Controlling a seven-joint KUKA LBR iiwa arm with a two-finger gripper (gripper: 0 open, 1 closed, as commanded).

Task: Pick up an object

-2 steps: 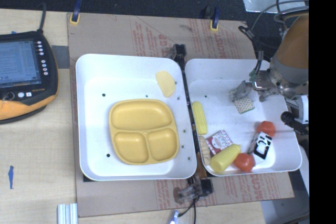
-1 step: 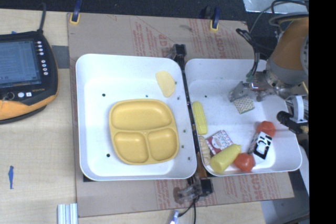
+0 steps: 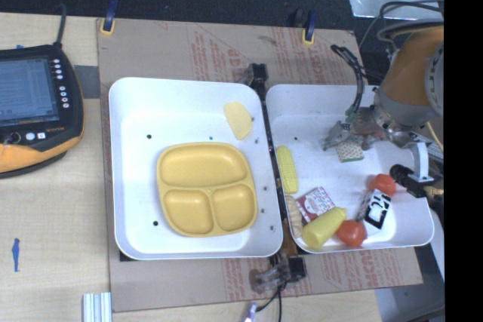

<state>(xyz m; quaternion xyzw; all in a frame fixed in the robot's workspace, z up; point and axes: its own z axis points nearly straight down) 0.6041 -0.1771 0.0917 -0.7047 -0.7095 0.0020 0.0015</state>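
We are lowering the spread-open pincer (image 3: pixel 349 138) squarely over the small speckled tile (image 3: pixel 349 152), right of the corn cob (image 3: pixel 286 169), before closing.

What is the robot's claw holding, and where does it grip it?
It cannot be told: the gripper sits right above a small speckled piece in the right bin.

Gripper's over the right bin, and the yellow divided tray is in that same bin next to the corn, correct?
Not quite. The yellow divided tray lies in the left bin, as the camera view shows. The gripper is over the right bin, where the corn lies.
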